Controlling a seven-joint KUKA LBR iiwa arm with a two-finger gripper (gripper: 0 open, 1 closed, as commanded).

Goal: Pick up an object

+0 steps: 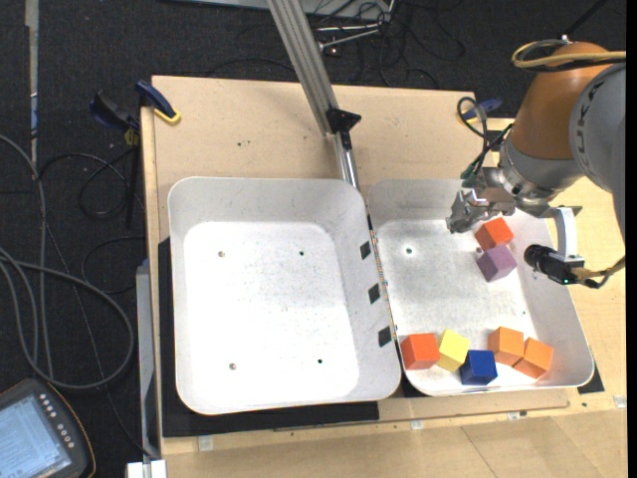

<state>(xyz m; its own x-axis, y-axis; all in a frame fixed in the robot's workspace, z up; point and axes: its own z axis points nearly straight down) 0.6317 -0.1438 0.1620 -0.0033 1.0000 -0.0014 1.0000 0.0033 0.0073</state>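
- A pale wooden bench (249, 127) carries two shallow white bins side by side, ringed by dark carpet (70, 68) and loose black cables (60, 277).
- A slanted metal strut (304, 53) crosses the top of the bench and ends above the seam between the bins.
- A corner of a screen (30, 436) shows at the lower left, and blue-and-yellow clamps (154, 100) grip the bench's far left edge.
- The left bin (189, 217) is matte plastic with rounded corners, its floor lightly speckled.
- My arm (562, 118), grey with an orange band, reaches over the right bin (418, 277) from the right.
- My gripper (466, 212) hangs at the bin's far side, just beside an orange block (494, 234); I cannot tell how wide its fingers stand.
- A purple block (496, 263) sits touching the orange one, on its near side.
- Along the near wall lie five more small cubes: an orange cube (420, 350), a yellow cube (454, 350), a blue cube (479, 366) and two orange cubes (523, 351) together at the right.
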